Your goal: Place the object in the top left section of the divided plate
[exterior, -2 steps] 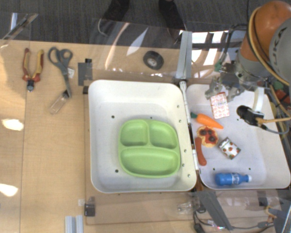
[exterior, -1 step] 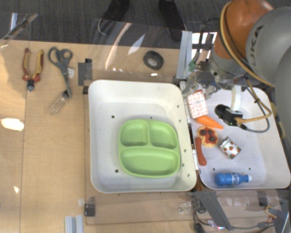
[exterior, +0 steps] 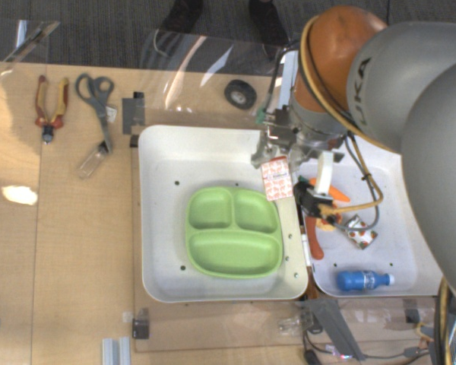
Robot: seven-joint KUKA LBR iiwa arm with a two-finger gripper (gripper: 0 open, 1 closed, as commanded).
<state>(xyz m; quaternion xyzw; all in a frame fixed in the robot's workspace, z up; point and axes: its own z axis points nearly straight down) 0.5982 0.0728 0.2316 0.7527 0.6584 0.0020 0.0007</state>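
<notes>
A green divided plate [exterior: 233, 232] lies in the left white bin [exterior: 163, 204]; its top left section [exterior: 210, 209] holds nothing. My gripper [exterior: 277, 161] hangs over the bin's right side, just above the plate's upper right corner. It is shut on a small red-and-white packet [exterior: 277, 181] that dangles below the fingers, its lower end over the plate's right rim. The grey arm with its orange band covers the upper right of the view.
The right bin [exterior: 395, 261] holds a blue bottle [exterior: 363, 280], an orange carrot-like piece [exterior: 331, 193], a red-handled tool [exterior: 315, 239] and a patterned wrapper [exterior: 362, 236]. On the bench at the left lie pliers [exterior: 49, 109] and scissors [exterior: 99, 101]; a tape roll [exterior: 240, 93] sits behind the bins.
</notes>
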